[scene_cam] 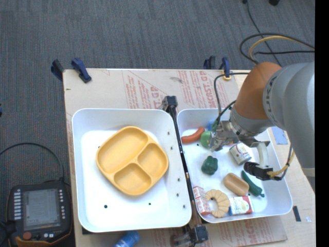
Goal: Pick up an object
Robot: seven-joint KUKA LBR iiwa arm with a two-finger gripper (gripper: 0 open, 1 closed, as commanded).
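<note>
Approach step; gripper (218, 139) low in right bin (280, 202) by light green object (207, 137); finger state unreadable; next: confirm grasp, lift.

You see a yellow divided plate (132, 160) in the white left bin (82, 122); at three o'clock, an orange sausage (192, 135), dark green pepper (209, 165), tan ring (217, 203).

My gripper (218, 138) hangs low in the right bin (284, 202), at about ten o'clock from its middle, just beside a light green piece (206, 138) and an orange sausage (192, 135). A yellow divided plate (132, 160) fills the left bin (85, 189).
</note>
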